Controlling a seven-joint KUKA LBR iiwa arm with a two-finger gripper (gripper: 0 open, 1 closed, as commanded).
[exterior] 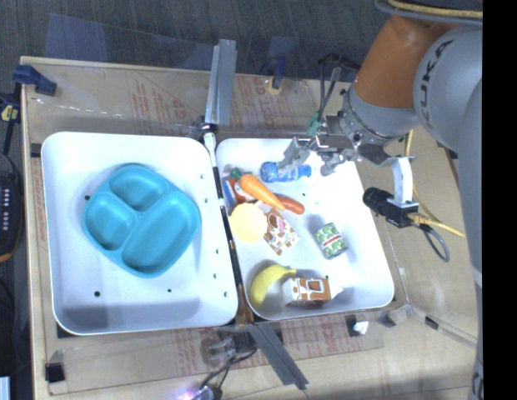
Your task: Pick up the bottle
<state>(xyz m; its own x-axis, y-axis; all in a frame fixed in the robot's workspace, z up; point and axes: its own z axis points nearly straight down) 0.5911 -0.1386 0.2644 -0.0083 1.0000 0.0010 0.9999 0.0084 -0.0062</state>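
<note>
Hovering over right bin (371, 248), hand (311, 158) fingers spread above bottle (285, 172)

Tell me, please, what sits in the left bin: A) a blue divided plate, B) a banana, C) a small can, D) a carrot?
A: the blue divided plate lies alone in the left bin, while the carrot, banana and small can all lie in the right bin.

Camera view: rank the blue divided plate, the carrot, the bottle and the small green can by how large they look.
1. Blue divided plate, by far the largest.
2. Carrot.
3. Bottle, a little shorter than the carrot as seen here; part of it may be hidden by the gripper.
4. Small green can, the smallest.
</note>
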